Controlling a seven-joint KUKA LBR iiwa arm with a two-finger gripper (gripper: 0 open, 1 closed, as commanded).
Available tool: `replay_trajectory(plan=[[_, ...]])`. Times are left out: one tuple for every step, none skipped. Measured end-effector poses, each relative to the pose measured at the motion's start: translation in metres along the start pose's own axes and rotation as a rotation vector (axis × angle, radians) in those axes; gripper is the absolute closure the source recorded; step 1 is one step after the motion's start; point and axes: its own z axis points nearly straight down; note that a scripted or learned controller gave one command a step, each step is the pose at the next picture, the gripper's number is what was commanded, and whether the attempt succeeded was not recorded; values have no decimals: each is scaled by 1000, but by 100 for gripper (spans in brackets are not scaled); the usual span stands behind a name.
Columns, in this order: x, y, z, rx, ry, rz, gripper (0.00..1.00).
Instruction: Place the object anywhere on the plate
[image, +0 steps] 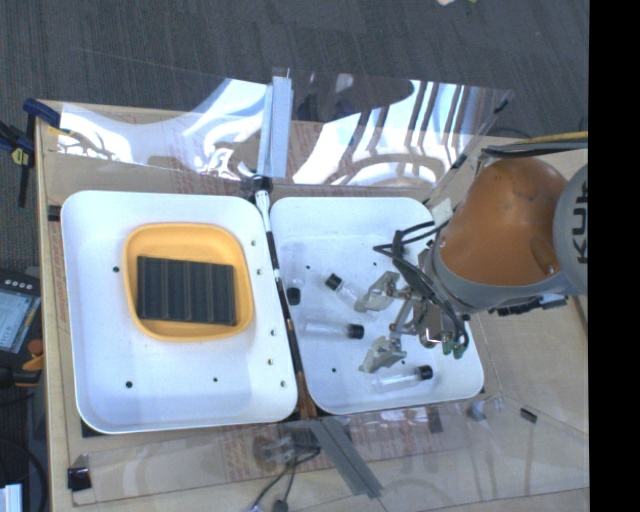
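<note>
Two shallow white bins side by side on the desk (560, 400). In the left bin (90, 330), a yellow plate (140, 250) with rounded corners, carrying a dark ribbed insert (188, 290) at its middle. In the right bin (330, 390), several small clear vials with black caps, scattered and lying flat: one vial (338, 285) near the bin's middle toward the far side, one (292, 294) close to the divider between the bins, one (332, 328) at the middle with its cap pointing right, one (402, 378) near the right near corner. None of them on the plate.

Grey arm with orange band (500, 220) reaching in from the right, over the right half of the right bin. Hand (385, 325) hanging low above the bin floor, fingers spread wide apart: far finger (377, 294) just right of the far-side vial, near finger (384, 355) just above the vial at the near corner. Nothing visible between the fingers. Middle vial just left of the gap, apart from both fingertips as far as can be told.

Along the far edge of the desk, a clear glossy sheet (350, 130) catching bright reflections.
</note>
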Motion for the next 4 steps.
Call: replay_trajectory(plan=[[-28,-53,-25,0,-4,-107,0],[-8,41,-34,0,-2,-338,0],[-19,-6,-17,1,-3,-677,0],[-20,77,-43,2,-6,-1012,0]])
